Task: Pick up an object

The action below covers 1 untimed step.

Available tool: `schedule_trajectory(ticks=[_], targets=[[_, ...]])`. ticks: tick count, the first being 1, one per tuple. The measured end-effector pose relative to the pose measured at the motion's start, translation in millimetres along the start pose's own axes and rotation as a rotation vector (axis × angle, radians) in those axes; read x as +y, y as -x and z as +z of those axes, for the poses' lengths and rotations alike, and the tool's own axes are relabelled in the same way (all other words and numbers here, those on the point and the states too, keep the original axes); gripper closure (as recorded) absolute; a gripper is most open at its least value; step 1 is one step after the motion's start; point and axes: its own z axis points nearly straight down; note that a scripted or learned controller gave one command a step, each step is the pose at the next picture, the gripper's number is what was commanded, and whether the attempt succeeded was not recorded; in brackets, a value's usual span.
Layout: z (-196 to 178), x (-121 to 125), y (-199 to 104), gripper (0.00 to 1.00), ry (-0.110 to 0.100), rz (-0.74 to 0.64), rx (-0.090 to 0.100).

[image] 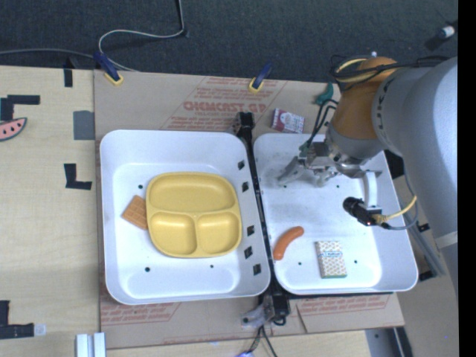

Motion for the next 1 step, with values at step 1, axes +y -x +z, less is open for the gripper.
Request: schedule_trajectory(ticks=[1], targets=[[-9.2,-0.2,-0.6,1.0,-0.001,-0.001,0.001]])
